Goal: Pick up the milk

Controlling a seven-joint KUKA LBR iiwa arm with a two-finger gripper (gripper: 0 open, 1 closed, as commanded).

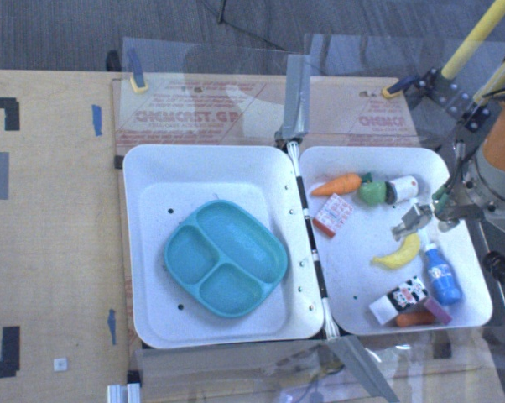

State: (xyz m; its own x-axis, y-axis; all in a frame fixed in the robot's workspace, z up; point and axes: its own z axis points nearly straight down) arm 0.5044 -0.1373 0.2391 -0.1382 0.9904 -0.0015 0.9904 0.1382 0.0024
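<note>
Lying on its side near the front edge of the right bin (462, 170), the milk carton (401, 299) looks light, stiff-walled, best pinched across its flat sides; end effector (416, 218) open, empty above the banana (398, 253).

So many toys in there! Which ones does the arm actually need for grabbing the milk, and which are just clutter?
Needed:
milk carton
claw

Clutter:
carrot
banana
blue bottle
green toy
red-checked packet
teal divided plate

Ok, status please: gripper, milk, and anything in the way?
Gripper above right bin, holding nothing. Milk carton near front edge, untouched. Banana lies between; blue bottle beside.
</note>
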